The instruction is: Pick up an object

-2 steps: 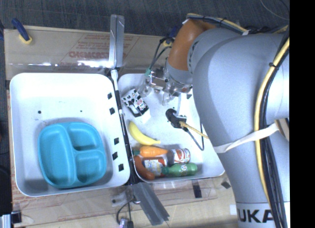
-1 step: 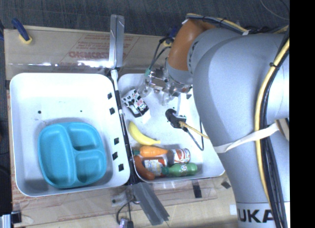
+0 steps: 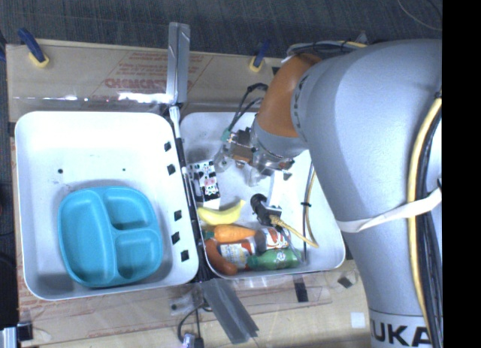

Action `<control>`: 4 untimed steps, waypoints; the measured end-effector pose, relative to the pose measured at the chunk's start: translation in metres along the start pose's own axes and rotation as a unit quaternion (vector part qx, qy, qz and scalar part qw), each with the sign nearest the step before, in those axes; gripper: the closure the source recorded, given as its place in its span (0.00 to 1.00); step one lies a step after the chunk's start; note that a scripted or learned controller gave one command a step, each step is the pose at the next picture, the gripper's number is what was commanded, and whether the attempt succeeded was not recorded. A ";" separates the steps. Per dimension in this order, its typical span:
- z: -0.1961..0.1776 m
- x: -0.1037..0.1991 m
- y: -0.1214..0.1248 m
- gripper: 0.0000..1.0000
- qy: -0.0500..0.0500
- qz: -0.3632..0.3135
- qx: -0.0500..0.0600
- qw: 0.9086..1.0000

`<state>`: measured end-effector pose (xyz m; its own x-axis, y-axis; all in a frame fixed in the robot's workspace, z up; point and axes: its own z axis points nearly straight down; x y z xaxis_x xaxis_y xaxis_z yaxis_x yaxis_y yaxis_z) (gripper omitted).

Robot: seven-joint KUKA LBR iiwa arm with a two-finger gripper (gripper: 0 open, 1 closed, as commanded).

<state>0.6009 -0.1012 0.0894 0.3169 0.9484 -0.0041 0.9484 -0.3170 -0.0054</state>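
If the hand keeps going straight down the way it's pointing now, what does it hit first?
Probably the bare white floor of the right bin, just above the banana. The hand hangs over the bin's upper half, apart from the toy pile, though depth is hard to judge from this slanted view.

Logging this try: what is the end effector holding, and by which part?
Cannot be told: the end effector sits above the right bin, its tips unclear.

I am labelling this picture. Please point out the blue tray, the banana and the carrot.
blue tray [image 3: 96,240]: camera view, on its large left compartment.
banana [image 3: 222,213]: camera view, on the middle of its curve.
carrot [image 3: 234,233]: camera view, on its orange body.
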 end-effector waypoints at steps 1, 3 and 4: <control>-0.074 -0.010 0.062 0.00 0.002 0.069 0.000 0.998; -0.013 -0.040 -0.044 0.00 0.001 -0.210 -0.016 0.978; 0.000 -0.049 -0.085 0.00 0.002 -0.199 -0.002 0.980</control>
<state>0.5045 -0.1201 0.0898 -0.0771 0.9970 0.0016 0.9970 0.0771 -0.0027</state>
